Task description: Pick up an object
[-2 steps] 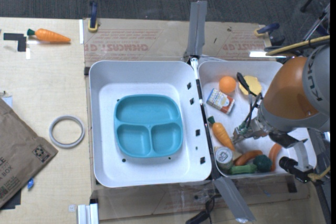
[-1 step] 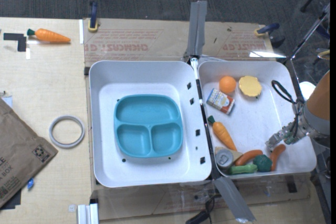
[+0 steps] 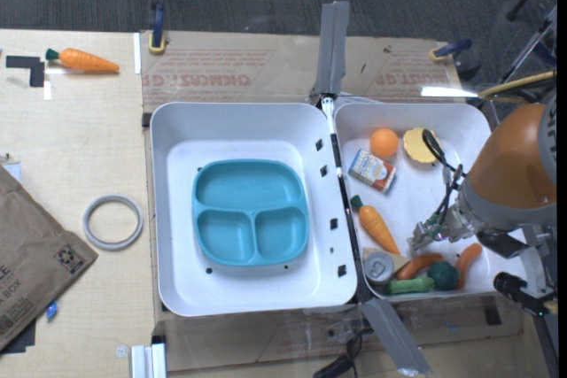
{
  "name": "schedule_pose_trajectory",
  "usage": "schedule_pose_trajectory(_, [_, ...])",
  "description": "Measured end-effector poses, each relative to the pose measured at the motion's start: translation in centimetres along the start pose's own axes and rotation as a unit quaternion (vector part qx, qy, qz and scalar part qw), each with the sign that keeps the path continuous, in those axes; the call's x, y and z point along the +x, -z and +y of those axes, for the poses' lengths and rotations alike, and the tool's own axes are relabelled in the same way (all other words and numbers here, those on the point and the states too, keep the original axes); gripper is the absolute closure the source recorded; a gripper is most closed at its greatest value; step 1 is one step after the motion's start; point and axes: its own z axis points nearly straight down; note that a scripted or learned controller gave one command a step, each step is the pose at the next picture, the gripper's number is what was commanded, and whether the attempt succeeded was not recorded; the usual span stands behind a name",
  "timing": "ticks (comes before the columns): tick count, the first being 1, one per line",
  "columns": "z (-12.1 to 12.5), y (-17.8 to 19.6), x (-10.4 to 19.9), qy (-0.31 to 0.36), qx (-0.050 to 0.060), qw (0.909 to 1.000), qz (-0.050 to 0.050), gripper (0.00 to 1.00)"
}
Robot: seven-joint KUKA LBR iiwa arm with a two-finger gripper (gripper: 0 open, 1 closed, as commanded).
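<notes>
The right bin [image 3: 403,190] holds several items: an orange ball [image 3: 384,142], a yellow round piece [image 3: 418,146], a small carton [image 3: 372,170], a toy carrot [image 3: 376,225], a tin can [image 3: 378,267], a green toy [image 3: 425,281] and a second, small carrot [image 3: 468,258]. My gripper [image 3: 429,233] hangs low in this bin, just right of the toy carrot and above the green toy. Nothing shows between its fingers.
The left bin [image 3: 177,190] contains a blue divided tray [image 3: 251,212]. On the bench to the left lie a carrot [image 3: 81,60], a grey ring [image 3: 112,220] and a cardboard box [image 3: 31,261]. A grey divider [image 3: 332,49] stands behind the bins.
</notes>
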Motion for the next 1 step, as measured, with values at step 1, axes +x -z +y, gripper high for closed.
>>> schedule_pose_trajectory(1, [-0.42, -0.22, -1.7, 0.062, 0.0, 0.9981, 0.0, 1.0])
